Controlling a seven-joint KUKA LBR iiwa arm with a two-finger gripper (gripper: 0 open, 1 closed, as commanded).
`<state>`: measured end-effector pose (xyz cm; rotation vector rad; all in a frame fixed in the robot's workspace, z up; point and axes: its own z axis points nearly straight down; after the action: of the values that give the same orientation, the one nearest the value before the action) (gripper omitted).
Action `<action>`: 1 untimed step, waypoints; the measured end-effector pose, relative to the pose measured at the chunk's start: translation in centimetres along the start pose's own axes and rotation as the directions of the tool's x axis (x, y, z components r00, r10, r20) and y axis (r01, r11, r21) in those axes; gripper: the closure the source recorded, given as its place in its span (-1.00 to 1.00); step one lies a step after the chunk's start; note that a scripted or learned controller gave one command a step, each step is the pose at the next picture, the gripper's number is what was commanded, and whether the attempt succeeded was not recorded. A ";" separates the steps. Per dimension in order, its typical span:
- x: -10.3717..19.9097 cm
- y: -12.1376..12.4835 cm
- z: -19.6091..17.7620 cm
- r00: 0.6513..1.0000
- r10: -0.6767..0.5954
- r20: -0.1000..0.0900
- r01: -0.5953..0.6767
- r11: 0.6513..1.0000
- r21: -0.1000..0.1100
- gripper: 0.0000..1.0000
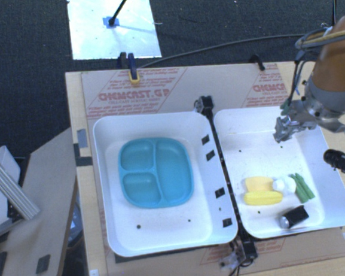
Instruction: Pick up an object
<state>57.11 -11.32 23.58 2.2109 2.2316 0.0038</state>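
My gripper [282,132] hangs over the right bin's [243,122] far edge, its opening indeterminate, so I should centre above the yellow object [263,197] near the front edge before descending.

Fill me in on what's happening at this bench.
A grey and orange robot arm reaches in over the right bin, its pincer hanging above the bare upper part. The things to pick lie lower in that bin: a yellow block, a white ball, a green pod and a black cylinder. The left bin holds a blue divided plate. Nothing is picked up yet.
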 end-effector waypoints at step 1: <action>5.5 0.1 1.2 1.000 0.000 -0.001 0.000 1.000 0.000 1.00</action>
<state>57.15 -5.78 22.42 2.2109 2.2322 0.0047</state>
